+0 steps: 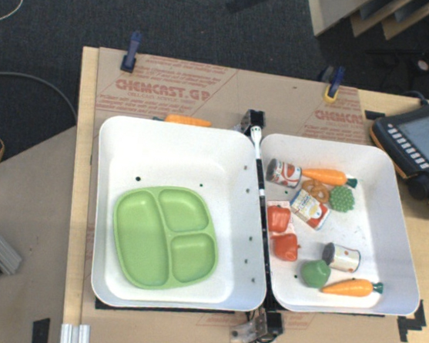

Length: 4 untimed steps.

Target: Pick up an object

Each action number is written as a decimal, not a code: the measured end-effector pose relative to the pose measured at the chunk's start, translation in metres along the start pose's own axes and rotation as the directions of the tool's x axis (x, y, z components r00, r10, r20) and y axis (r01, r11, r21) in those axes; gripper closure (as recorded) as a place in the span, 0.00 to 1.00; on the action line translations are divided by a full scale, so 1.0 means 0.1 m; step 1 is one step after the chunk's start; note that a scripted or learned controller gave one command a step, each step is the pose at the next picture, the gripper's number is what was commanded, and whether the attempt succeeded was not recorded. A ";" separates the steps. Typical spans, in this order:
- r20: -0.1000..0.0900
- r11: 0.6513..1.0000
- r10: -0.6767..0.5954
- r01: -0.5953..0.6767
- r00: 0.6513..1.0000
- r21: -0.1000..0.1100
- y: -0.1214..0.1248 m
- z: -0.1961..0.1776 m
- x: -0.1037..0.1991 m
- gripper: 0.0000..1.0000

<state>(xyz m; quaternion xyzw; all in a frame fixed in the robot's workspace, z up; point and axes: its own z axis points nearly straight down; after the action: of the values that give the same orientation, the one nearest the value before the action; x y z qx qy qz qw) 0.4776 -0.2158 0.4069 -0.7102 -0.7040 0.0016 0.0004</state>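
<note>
Side by side on a cardboard-covered bench [209, 88], two shallow white bins, touching along their inner edges.

In the left white bin [116, 147]: a pale green plastic plate with three compartments [164, 236], lying flat towards the near left corner, nothing in its compartments.

In the right white bin [400, 205]: the pickable toys, all resting on the floor.
- Along the far edge: a small red-labelled can [284, 172] and an orange toy carrot [324, 175], with a bumpy green ball [341, 199] just beside it.
- Near the inner edge: two red blocks [278, 217].
- Towards the near edge: a grey-and-white cylinder [341, 257], a round green toy [314, 273] and a second orange carrot [349, 286].
</note>
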 end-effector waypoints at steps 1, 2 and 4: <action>-0.003 1.000 -0.015 0.015 1.000 -0.003 0.02 -0.01 0.67 1.00; -0.002 1.000 -0.001 0.001 1.000 0.007 0.00 0.97 -0.12 1.00; 0.004 1.000 -0.001 0.001 1.000 -0.006 0.01 0.69 -0.13 1.00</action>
<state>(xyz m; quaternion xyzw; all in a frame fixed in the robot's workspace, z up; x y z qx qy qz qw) 0.4785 -0.2291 0.3381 -0.7098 -0.7044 0.0009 -0.0030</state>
